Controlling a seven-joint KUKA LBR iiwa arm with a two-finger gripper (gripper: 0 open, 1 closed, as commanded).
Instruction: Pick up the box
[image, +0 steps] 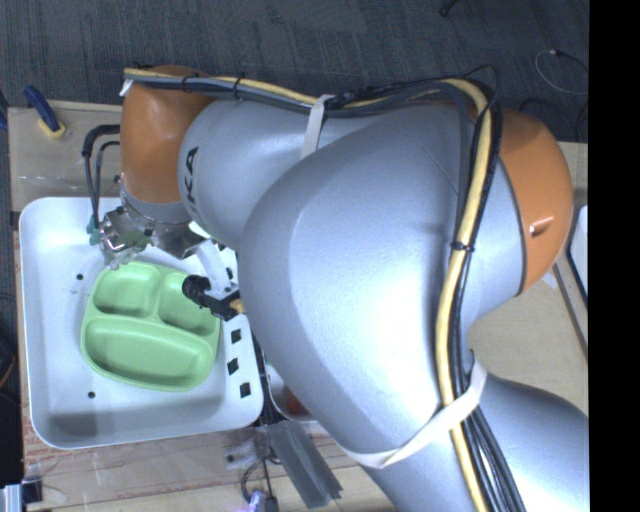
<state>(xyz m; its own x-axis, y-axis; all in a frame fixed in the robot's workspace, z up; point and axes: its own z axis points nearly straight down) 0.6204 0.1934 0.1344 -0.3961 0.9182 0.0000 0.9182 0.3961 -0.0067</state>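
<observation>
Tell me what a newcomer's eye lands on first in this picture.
The bulky grey arm with its orange bands swells across the middle and right, covering most of the bench. Under its wrist at left, a light green divided tray lies in the white bin, the brightest thing in view. The gripper sits at the tray's upper edge.

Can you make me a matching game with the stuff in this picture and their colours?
Things:
1. tray
2. bin
3. arm
4. wrist band

Colours:
A. orange
B. grey
C. green
D. white

Pairs: 1-C, 2-D, 3-B, 4-A
</observation>
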